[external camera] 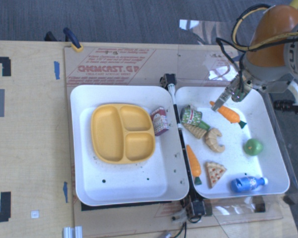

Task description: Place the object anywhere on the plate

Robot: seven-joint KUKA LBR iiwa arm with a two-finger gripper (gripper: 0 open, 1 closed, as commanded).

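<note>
Carrot [229,114], a toy one in the upper part of the right bin [275,148], looks light, stiff and smooth, best gripped across its orange middle, with the gripper [221,102] just beside its tip, far from the plate [122,133].

Grey arm [280,63], orange band, looped cables.

- A yellow divided plate [123,133] lies in the left bin [84,182], with a small can [160,121] just beside its right edge.
- The right bin [275,148] holds a green can [191,116], a croissant [214,139], two carrots [229,114] [193,163], a pizza slice [215,173], a green ball [253,147] and a blue bottle [248,183].
- The gripper [219,104] hangs over the right bin, near the upper carrot.
</note>
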